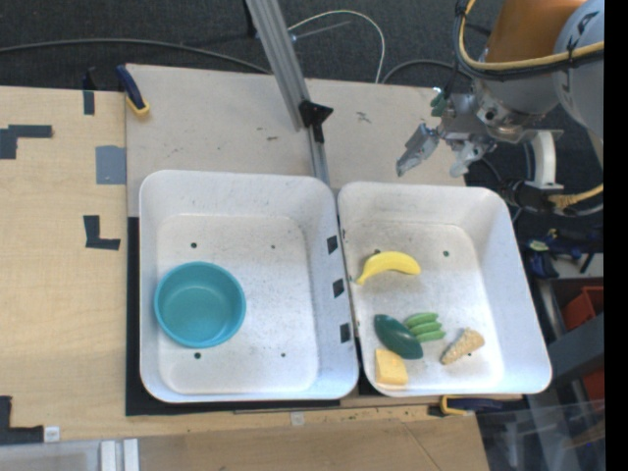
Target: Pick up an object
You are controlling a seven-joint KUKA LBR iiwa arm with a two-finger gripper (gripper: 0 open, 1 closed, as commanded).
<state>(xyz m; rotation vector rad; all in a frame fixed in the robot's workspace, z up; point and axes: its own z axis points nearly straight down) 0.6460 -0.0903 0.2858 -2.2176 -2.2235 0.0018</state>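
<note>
**Operator:** What lies closest to the lens?

**Arm:** Yellow block (pixel 391 368), at the front of the right bin (pixel 510 263), well below my gripper (pixel 438 157) and a little to its left in the view. Touching it from behind is a dark green piece (pixel 397 337), with a lighter green pea pod (pixel 425 324) just beside that. A tan, cone-like item (pixel 461 345) sits near them, more directly below my fingers.

**Operator:** And further back?

**Arm:** A banana (pixel 388 265) lies apart from that cluster, nearer to me, still below and left of my gripper. Far off to my left, in the left bin (pixel 157 204), rests a blue bowl (pixel 199 304), upright.

**Operator:** Where are you, then?

**Arm:** My gripper hangs just past the back rim of the right bin, over the bare bench (pixel 216 116), well clear of every object. Its two fingers are spread apart with nothing between them. Any of those items could be the one to pick; all lie in the bins, untouched.

**Operator:** Anything beyond you?

**Arm:** A grey metal post (pixel 285 57) rises to my left, and a yellow-and-blue clamp (pixel 132 91) sits at the bench's far left corner.
</note>
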